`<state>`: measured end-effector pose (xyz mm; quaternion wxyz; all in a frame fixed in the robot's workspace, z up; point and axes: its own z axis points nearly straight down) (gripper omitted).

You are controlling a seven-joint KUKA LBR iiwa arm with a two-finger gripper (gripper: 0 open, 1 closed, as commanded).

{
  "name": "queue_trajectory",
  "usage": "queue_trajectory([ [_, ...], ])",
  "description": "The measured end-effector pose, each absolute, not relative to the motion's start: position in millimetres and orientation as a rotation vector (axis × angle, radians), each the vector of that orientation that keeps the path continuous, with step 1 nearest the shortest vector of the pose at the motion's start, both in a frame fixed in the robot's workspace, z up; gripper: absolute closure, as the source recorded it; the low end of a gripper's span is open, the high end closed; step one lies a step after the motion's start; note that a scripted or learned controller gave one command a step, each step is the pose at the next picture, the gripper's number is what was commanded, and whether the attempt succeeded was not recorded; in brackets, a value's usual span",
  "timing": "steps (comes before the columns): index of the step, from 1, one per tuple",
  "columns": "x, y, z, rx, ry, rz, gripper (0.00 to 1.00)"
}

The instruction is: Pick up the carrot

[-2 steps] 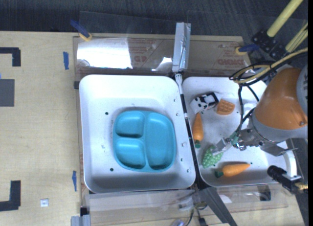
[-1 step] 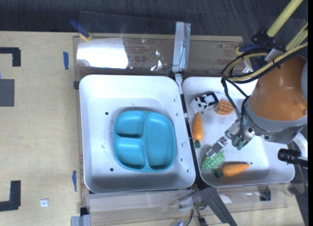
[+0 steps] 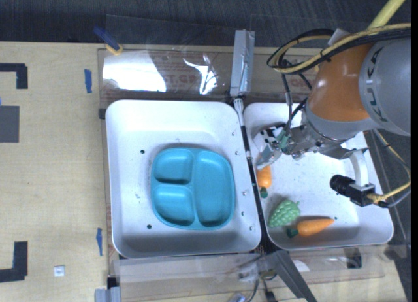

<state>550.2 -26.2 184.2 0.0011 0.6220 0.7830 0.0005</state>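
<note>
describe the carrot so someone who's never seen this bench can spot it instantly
Take the right-hand white bin, the one without the blue divided plate. Along its near edge lies the carrot, on its side beside a green bumpy grape-like bunch. It is the long, tapered orange piece with a green tip, unlike the shorter orange item against the bin's left wall below the gripper.

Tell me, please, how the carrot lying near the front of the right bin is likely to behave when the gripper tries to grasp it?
The carrot looks like a smooth, tapered toy, so it may slip from the fingers. Lying on its side on the flat floor of the right bin, it could roll if nudged. The green bumpy toy sits close to its leafy end and may get pushed too.
</note>
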Motion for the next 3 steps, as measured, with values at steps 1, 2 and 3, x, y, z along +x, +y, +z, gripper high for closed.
queue_trajectory([
  [1, 494.7, -67.9, 184.4, 1.898, 2.503, -0.003, 0.00],
  [2, 486.8, -3.8, 184.4, 1.547, 2.736, 0.001, 0.00],
  [3, 487.7, -52.9, 184.6, 0.981, 2.985, 0.000, 0.00],
])
